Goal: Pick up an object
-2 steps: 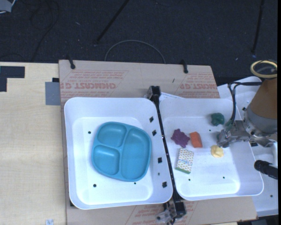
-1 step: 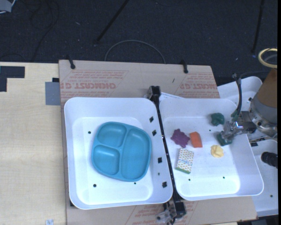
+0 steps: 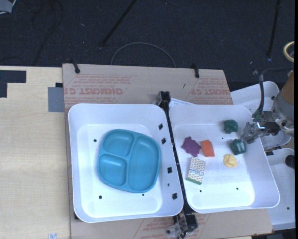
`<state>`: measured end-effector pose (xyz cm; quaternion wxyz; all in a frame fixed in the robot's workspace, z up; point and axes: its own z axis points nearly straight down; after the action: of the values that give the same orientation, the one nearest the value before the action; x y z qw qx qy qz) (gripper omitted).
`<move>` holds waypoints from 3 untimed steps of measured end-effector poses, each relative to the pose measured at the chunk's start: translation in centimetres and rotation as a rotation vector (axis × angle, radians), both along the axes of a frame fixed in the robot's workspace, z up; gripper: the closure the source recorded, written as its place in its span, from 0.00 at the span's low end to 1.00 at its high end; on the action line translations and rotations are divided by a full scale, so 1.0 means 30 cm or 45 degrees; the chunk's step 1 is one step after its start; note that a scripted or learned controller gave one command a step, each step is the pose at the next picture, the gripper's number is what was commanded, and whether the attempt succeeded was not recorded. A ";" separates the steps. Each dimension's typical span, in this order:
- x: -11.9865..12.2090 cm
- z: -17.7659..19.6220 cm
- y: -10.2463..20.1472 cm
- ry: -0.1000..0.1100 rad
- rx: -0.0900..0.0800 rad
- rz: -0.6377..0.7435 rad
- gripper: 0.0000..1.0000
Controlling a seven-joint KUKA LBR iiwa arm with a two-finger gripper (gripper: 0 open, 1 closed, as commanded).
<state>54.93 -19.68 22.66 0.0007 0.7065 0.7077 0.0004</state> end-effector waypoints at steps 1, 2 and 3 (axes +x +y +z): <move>0.012 -0.007 0.146 0.006 0.004 0.002 1.00; 0.044 -0.019 0.286 0.007 0.004 0.003 1.00; 0.080 0.015 0.453 0.005 0.003 0.004 1.00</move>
<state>57.33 -6.10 23.11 -0.0015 0.7055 0.7087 0.0000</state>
